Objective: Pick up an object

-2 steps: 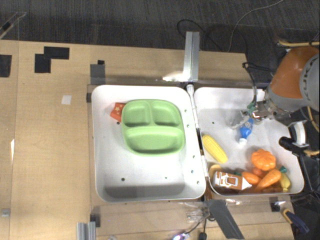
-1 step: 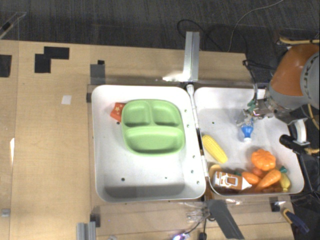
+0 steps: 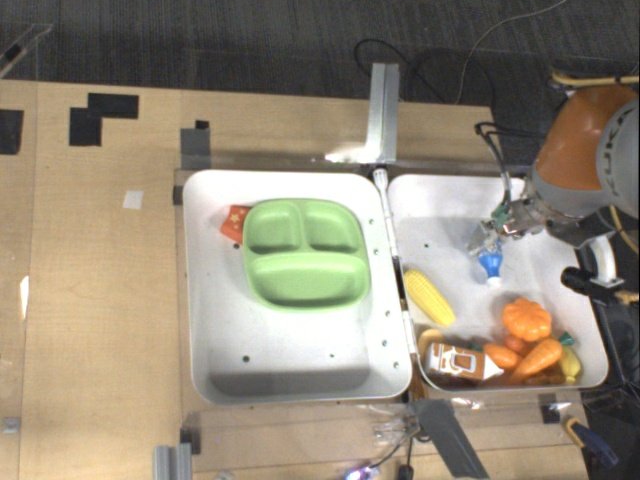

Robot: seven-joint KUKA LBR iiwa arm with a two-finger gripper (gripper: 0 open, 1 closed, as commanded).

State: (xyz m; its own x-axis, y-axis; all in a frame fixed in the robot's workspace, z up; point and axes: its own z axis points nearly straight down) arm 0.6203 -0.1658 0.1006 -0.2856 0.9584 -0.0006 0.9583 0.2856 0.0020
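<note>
1. Small blue object (image 3: 490,265), that's what sits nearest under me, in the right bin (image 3: 440,200), on the white floor toward the back half, well apart from the rest of the pile
2. My gripper (image 3: 499,224) hangs low right over it, apparently touching its top; whether I'm open, closed or actually gripping it, I cannot tell from up here
3. So my read: the reach is made, the grab is unproven, the lift is all ahead
4. Other candidates wait along the front: corn cob (image 3: 429,298) by the divider, orange pumpkin (image 3: 527,320), carrot (image 3: 538,358), a brown bottle (image 3: 462,362) lying flat
5. Over in the left bin (image 3: 200,298), a green divided plate (image 3: 304,252) with a red card (image 3: 235,224) tucked at its edge
</note>
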